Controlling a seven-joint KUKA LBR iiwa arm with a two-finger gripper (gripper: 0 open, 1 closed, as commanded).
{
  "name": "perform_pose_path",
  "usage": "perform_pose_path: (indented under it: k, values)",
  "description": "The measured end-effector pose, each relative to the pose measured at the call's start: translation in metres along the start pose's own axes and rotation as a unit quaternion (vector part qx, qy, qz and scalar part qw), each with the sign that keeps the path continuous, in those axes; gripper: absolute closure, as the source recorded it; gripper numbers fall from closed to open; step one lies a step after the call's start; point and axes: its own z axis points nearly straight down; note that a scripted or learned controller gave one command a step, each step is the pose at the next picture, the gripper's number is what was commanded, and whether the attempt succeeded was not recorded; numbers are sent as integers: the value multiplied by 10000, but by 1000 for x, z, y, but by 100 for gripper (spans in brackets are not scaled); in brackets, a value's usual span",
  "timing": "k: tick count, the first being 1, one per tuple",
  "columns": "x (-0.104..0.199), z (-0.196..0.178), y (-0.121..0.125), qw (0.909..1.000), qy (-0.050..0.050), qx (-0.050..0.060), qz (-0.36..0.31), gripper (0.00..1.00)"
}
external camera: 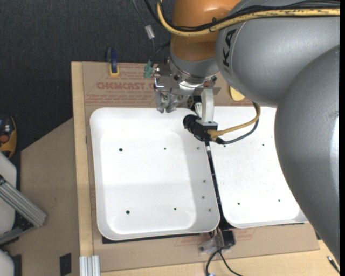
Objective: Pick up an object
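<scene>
My gripper (166,102) hangs over the far edge of the left white bin (145,178), near its back right corner. Above it are the metal wrist and the orange band (202,16). A black fitting with a yellow cable (200,127) sits just right of the gripper, above the seam between the two bins. The big grey arm covers the far right part of the right bin (253,183). The gripper is seen from above, and whether anything is between its jaws cannot be made out.
Both bins rest on a brown cardboard sheet (129,86). A blue and yellow clamp (113,62) and a green clip (147,69) stand at its far edge. A black connector with a cable (225,239) sits at the front. A metal rail (21,207) lies at the lower left.
</scene>
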Motion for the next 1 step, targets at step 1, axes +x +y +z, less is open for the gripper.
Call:
perform_pose_path:
  k: [1]
  values:
    - [-71,-56,-9,10000,-11,1,18,100]
